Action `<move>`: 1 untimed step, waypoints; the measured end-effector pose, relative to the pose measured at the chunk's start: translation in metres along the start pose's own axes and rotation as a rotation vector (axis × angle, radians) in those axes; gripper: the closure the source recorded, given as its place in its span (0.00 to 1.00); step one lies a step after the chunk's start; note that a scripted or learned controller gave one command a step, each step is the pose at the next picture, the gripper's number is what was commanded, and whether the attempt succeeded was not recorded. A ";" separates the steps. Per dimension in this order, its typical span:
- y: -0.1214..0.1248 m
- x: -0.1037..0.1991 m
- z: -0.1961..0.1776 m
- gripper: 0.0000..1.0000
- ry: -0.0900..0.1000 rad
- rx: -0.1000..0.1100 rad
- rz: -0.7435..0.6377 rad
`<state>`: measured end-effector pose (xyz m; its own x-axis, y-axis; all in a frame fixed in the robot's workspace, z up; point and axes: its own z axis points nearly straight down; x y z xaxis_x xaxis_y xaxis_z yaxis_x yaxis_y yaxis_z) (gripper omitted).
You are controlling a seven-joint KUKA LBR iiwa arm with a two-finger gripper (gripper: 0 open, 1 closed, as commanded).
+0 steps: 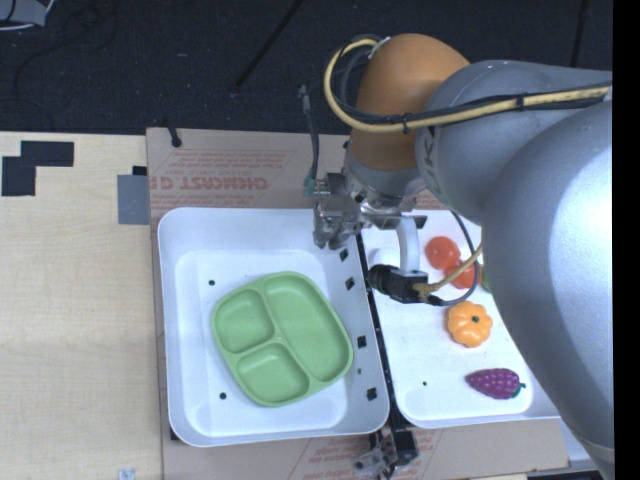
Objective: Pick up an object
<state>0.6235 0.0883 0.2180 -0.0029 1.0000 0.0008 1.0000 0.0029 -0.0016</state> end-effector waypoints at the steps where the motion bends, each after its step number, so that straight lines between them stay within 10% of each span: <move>1: -0.001 -0.001 0.000 0.00 -0.002 0.002 0.000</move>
